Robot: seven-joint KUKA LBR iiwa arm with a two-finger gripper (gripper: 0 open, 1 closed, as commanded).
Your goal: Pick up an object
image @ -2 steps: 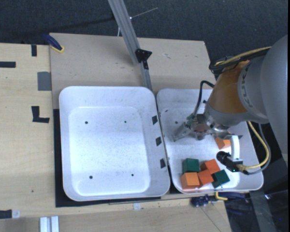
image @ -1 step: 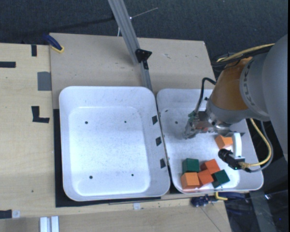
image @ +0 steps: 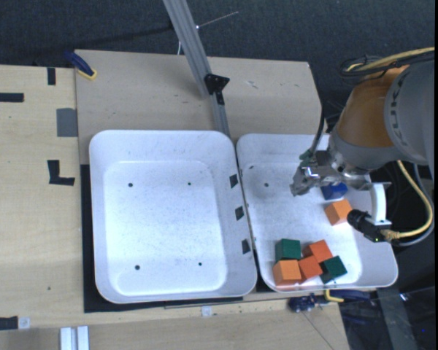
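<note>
My gripper (image: 306,183) hangs over the upper middle of the right bin (image: 266,155), reaching in from the right. A blue block (image: 334,191) lies just to its right, partly under the wrist. An orange block (image: 339,212) sits a little lower on the right side. At the bin's front a cluster holds a green block (image: 287,249), two orange blocks (image: 286,270) (image: 319,252) and a dark green block (image: 333,267). I see nothing between the fingers.
The left bin (image: 164,214) stands beside the right one, with small black clips between them. A grey metal bar (image: 193,39) slants down from the top to the bins' back edge. Cables (image: 409,224) loop at the right of the right bin.
</note>
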